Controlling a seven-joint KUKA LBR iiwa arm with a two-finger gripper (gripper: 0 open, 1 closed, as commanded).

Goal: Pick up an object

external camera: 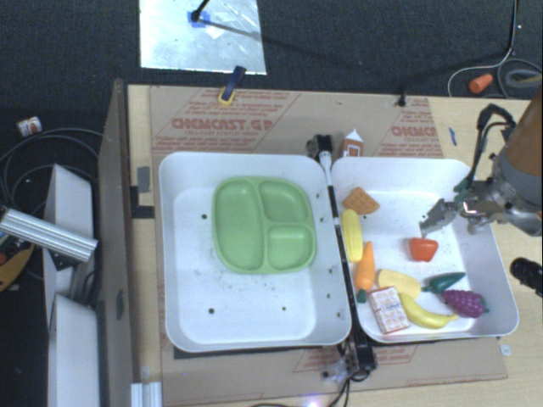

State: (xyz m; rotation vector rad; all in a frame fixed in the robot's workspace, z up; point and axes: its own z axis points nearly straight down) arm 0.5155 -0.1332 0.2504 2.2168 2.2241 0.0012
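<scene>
My gripper [438, 217] hangs over the right bin [399, 175], near its right side, and nothing shows in its grasp. Just below and slightly left of it lies a red tomato-like toy [423, 248], apart from it. Further down the bin sit a dark green vegetable [443, 282], purple grapes [463, 303], a yellow banana [414, 299] and a red-and-white box [388, 310]. Along the bin's left side are an orange carrot [365, 265], a yellow corn cob [350, 234] and an orange wedge [361, 200].
The left bin [182, 253] holds a green divided plate [261, 225]. A small brown-and-white carton [353, 144] stands on the cardboard behind the bins. Cables and an orange cap [480, 82] lie at the back right. The grey arm [522, 172] comes in over the right edge.
</scene>
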